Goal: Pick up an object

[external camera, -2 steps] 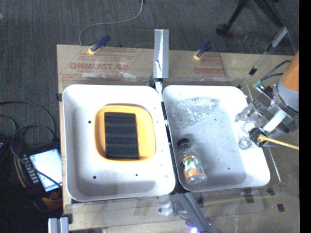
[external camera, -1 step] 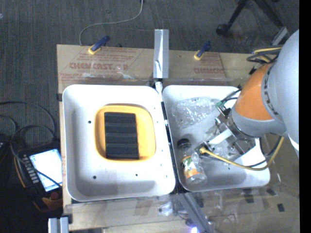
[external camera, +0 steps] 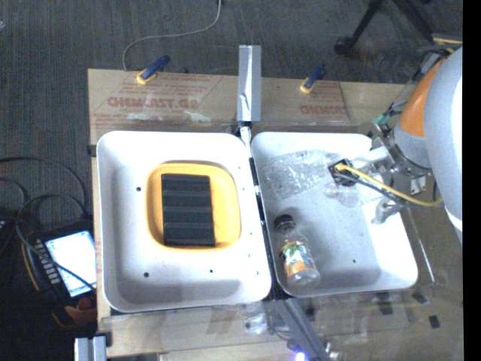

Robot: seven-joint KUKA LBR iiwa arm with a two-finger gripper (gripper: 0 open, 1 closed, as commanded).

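A bottle (external camera: pixel 295 256) lies in the right bin (external camera: pixel 353 254), lower middle of the frame. The left bin (external camera: pixel 120 224) holds a yellow tray (external camera: pixel 155 209) with a black pad (external camera: pixel 186 209). At centre right the gripper (external camera: pixel 382 205) hangs over the right bin, apart from the bottle; I cannot tell whether it is open or closed. Clear plastic (external camera: pixel 297 170) lies beyond.

A lab: clamped plywood bench (external camera: pixel 188 89), carpet floor (external camera: pixel 60 36), office-chair base (external camera: pixel 368 17).

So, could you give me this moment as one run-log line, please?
gripper: over right bin, right side | bottle: lying in right bin | yellow-black block: in left bin
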